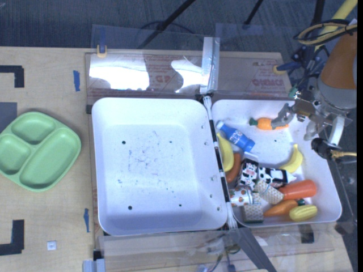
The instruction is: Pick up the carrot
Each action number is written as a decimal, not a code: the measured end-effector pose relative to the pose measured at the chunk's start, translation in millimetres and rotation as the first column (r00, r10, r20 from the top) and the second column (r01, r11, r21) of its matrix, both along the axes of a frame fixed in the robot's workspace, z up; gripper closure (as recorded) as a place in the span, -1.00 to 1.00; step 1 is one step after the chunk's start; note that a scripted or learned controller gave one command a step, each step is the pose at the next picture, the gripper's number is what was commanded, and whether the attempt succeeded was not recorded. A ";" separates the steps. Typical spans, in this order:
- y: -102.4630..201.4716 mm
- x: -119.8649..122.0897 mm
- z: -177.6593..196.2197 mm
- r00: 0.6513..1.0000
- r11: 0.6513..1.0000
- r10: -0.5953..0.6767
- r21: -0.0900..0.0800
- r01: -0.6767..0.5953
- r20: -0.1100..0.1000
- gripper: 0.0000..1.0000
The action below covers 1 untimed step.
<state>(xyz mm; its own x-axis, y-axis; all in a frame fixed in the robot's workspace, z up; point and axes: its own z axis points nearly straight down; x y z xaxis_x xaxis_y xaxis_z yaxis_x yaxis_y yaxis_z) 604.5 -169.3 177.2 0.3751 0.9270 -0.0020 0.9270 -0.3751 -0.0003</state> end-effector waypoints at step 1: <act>24.1 41.6 -93.7 1.000 1.000 0.007 0.005 -0.007 -0.011 -1.00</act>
